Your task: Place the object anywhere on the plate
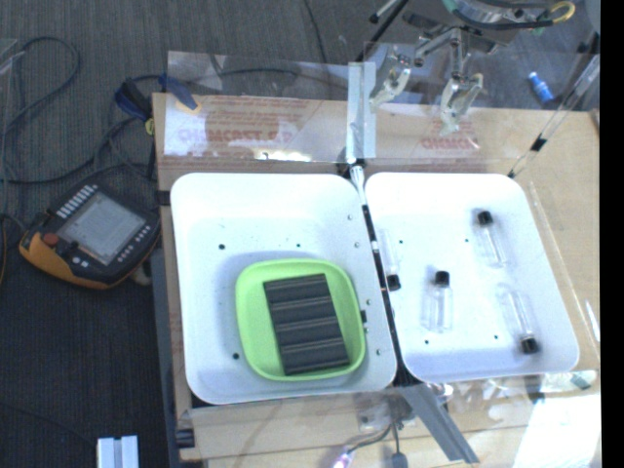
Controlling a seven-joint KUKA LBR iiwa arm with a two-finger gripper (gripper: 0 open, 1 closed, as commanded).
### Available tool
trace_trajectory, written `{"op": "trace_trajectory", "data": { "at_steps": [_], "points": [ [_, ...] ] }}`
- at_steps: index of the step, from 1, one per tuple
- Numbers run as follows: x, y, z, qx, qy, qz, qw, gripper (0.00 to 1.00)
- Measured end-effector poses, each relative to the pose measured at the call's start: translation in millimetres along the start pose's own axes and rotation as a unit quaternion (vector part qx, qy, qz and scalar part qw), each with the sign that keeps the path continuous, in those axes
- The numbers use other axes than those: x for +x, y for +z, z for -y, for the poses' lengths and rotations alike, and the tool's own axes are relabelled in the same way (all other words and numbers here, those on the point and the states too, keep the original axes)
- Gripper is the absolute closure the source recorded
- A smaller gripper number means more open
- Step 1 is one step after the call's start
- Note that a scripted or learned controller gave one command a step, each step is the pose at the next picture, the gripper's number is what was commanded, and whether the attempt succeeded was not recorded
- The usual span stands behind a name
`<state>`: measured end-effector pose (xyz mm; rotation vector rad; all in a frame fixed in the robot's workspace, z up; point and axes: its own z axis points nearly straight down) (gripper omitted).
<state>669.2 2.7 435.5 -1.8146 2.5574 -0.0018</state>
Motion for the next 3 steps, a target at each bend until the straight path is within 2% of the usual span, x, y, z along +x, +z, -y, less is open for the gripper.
{"op": "trace_trajectory", "data": {
  "at_steps": [1,2,3],
  "points": [
    [3.4,0.0,1.1,0.000,-0.079,0.000,0.9968,0.00],
    [8.9,0.5,3.1,-0.001,-0.175,0.000,0.9846,0.00],
    [11.4,0.7,3.9,-0.001,-0.266,0.001,0.9640,0.00]
  ]
}}
